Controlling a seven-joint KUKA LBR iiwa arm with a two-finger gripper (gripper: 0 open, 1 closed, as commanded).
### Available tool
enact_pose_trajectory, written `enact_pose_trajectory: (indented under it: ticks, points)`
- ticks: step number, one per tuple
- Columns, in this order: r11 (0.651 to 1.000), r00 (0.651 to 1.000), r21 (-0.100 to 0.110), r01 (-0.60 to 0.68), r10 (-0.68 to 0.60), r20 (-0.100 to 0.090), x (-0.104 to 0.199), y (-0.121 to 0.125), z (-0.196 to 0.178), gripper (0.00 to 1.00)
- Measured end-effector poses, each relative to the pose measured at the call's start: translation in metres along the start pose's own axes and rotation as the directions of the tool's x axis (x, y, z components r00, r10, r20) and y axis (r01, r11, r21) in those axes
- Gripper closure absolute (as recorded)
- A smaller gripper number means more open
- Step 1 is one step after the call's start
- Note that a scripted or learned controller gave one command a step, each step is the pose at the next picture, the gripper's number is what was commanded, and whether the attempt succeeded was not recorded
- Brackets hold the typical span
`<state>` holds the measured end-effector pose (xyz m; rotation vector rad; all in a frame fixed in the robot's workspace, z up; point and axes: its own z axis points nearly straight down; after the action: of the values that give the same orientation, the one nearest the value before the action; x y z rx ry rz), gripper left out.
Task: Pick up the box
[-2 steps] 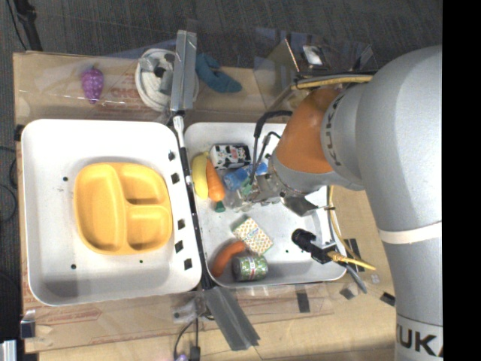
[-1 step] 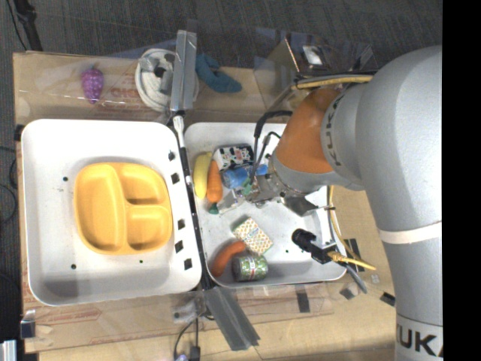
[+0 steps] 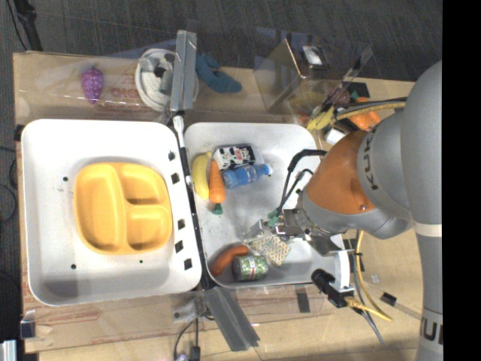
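The gripper [image 3: 276,226] sits low in the right bin [image 3: 297,138], its metal tip pressed among a patterned, mesh-like packet [image 3: 270,248]; whether it is released or clenched on anything cannot be told from here. Just below and left of it lies a green can [image 3: 249,267] on its side, glossy and cylindrical, touching an orange rounded thing [image 3: 222,257] at the bin's lower wall. The box [image 3: 234,156], small and flat with a dark printed face and white patches, lies near the bin's upper left, well apart from the gripper and up-left of it. Touching the box's lower edge is a blue plastic bottle [image 3: 245,176] lying sideways. Beside these, a smooth yellow banana [image 3: 200,174] and a tapered orange carrot [image 3: 216,186] with a green stub lie along the left wall. The arm's orange band [image 3: 338,179] and grey shell bulk above the bin's right side. The left bin [image 3: 45,149] holds a yellow compartment tray [image 3: 124,205], matte and round-cornered.
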<state>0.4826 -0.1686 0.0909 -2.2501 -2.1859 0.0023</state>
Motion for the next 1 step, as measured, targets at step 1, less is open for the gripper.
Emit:
enact_pose_trajectory:
  ticks: [1]
  points:
    - [1.0,1.0,0.002,0.004,-0.004,-0.001,0.0004,0.0004,-0.0094,1.0]
